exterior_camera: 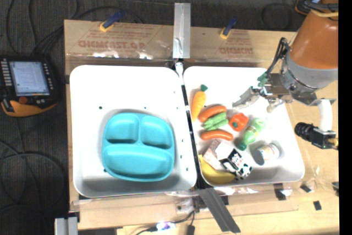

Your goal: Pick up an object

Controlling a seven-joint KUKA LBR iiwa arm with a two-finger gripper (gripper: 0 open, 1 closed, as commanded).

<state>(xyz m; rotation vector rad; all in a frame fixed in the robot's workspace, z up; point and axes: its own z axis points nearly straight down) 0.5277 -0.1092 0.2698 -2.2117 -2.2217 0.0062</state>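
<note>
Reaching in from the right, your arm is hanging its jaws (258, 94) over the right bin (286, 170), spread and pinching nothing, apparently lining up a pick. You are looking at toy food heaped along that bin's left side: a carrot (197, 103) lying with its long axis running up-down, green top pointing away, beside a red pepper (238, 121). The left bin (88, 85) is carrying a blue tray (137, 146).
</note>
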